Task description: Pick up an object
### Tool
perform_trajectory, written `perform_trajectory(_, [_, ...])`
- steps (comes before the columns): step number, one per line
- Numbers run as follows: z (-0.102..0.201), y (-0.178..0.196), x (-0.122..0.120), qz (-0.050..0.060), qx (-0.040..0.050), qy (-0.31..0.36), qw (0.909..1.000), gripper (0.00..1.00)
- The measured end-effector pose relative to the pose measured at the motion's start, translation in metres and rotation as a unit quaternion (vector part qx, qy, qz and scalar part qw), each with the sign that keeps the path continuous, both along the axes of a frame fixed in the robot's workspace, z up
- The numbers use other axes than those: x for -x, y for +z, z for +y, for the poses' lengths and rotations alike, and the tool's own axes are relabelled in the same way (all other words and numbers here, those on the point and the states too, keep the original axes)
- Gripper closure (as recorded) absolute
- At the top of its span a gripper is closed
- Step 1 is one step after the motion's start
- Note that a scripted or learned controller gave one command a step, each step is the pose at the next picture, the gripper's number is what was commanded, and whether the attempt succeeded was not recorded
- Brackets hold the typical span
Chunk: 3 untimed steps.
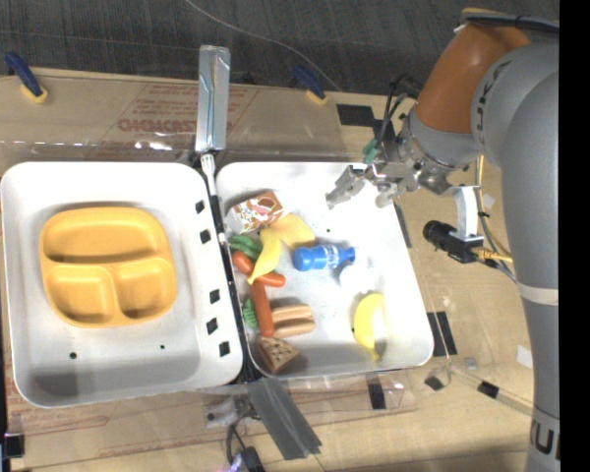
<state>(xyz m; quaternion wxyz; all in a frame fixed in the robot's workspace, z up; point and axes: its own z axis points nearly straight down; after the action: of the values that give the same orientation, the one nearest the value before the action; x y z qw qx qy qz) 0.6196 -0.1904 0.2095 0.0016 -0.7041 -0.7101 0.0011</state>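
Note:
My gripper (362, 191) hangs open over the upper right of the right bin (398, 264), with nothing between its two fingers. Below and left of it a blue bottle (323, 257) lies on its side. A yellow lemon-like piece (370, 324) sits near the bin's lower right. Along the bin's left wall lie a banana (268, 256), a yellow wedge (293, 229), a patterned packet (256, 208), a hot dog (290, 320), a red sausage (263, 303) and a brown wedge (277, 355).
The left bin (20, 293) holds a yellow divided tray (106, 262). A metal bar (212, 96) stands at the divider between the bins. The arm's grey body (531, 165) fills the right side. Blue clamps (26, 75) sit on the bench's back edge.

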Motion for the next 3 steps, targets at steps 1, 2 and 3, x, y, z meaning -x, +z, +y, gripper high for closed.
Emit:
perform_trajectory(1, [0.015, -0.112, 0.086, 0.004, -0.0013, -0.013, 0.9999, 0.00])
perform_trajectory(2, [0.021, -0.117, 0.035, -0.002, -0.0001, 0.017, 0.9999, 0.00])
perform_trajectory(3, [0.076, -0.102, -0.015, -0.004, 0.0007, 0.143, 0.9897, 0.00])
